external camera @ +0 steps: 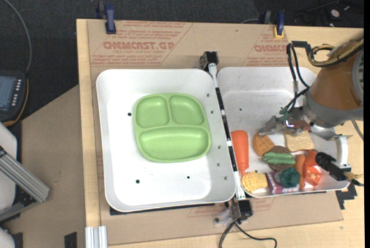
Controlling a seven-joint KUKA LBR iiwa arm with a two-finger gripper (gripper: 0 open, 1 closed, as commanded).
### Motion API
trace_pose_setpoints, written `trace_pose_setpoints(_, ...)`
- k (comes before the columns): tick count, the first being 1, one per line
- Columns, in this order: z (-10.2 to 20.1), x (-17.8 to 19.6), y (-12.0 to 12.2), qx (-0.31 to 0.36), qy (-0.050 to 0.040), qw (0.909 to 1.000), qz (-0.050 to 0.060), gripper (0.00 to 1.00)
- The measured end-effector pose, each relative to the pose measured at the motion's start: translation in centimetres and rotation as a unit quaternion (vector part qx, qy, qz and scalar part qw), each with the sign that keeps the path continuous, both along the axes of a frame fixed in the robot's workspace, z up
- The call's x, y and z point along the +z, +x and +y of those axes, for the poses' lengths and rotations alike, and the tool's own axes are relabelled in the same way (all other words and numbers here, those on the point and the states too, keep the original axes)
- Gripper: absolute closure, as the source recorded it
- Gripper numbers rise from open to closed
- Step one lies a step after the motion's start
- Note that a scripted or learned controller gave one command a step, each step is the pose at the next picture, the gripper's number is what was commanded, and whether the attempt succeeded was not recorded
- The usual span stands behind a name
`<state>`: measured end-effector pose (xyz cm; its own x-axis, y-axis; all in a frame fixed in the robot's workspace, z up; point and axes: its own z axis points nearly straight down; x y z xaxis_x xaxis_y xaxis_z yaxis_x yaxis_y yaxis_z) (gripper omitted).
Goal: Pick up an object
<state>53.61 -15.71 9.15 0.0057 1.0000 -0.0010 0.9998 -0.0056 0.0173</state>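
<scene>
Toy food pile (283,163) in right bin (254,88) near corner, likely light, stiff, slick plastic; carrot (240,150) by the divider best pinched across mid-length; gripper (284,124) just above the pile, jaws state unclear.

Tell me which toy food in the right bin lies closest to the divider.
The long orange carrot, lying along the right bin's left wall beside the divider. The other foods cluster further right, nearer the gripper.

I see two bins (115,125) of smooth, faintly glossy white plastic, a matt green plastic plate (171,127), a desk (144,44) of dull printed brown paper, and shiny plastic toy food (240,148).
</scene>
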Motion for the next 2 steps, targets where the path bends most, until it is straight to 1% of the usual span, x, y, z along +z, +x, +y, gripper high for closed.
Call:
trace_pose_setpoints(1,-2.8,6.6,5.1,0.003,-0.0023,1.0000,0.003,0.00)
trace_pose_setpoints(2,0.9,5.9,1.8,0.004,0.0017,0.9999,0.011,0.00)
